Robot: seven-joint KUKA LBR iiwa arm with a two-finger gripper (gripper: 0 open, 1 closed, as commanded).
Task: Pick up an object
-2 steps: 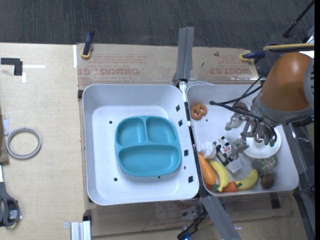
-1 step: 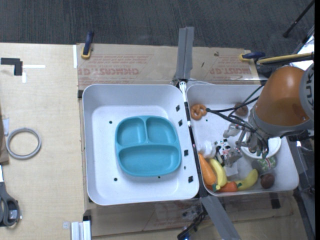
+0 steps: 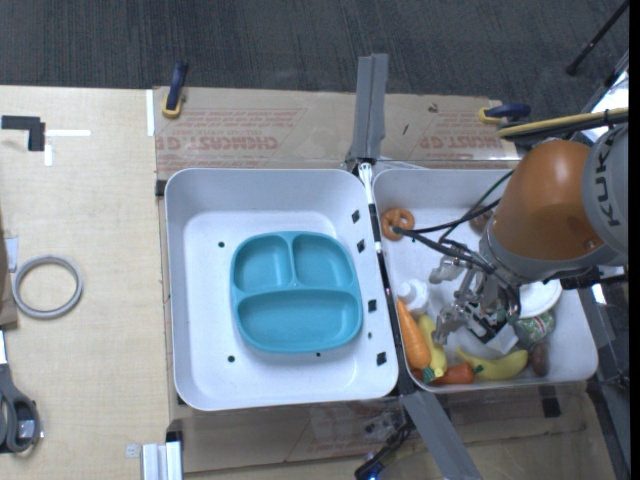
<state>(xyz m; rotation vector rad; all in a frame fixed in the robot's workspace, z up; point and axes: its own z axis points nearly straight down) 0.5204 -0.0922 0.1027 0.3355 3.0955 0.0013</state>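
**A:** Since the pick-up looks unfinished, what lies nearest in the right bin (image 3: pixel 570 363)?

**B:** At the near edge, a banana (image 3: pixel 497 365) and a small red piece (image 3: pixel 457 373). Just left of them, an orange carrot (image 3: pixel 412 336) runs along the left wall. A white bottle (image 3: pixel 410 292) stands beyond it.

**A:** And the gripper (image 3: pixel 478 313)?

**B:** It hangs low over that cluster, near the middle of the bin. I cannot tell how wide it stands, and nothing is visibly caught in it.

**A:** So what remains?

**B:** I judge everything remains: closing on something, then lifting it.

**A:** Farther back?

**B:** A pretzel (image 3: pixel 398 221) at the bin's far left corner. The left bin (image 3: pixel 200 368) holds a blue divided plate (image 3: pixel 296 291).
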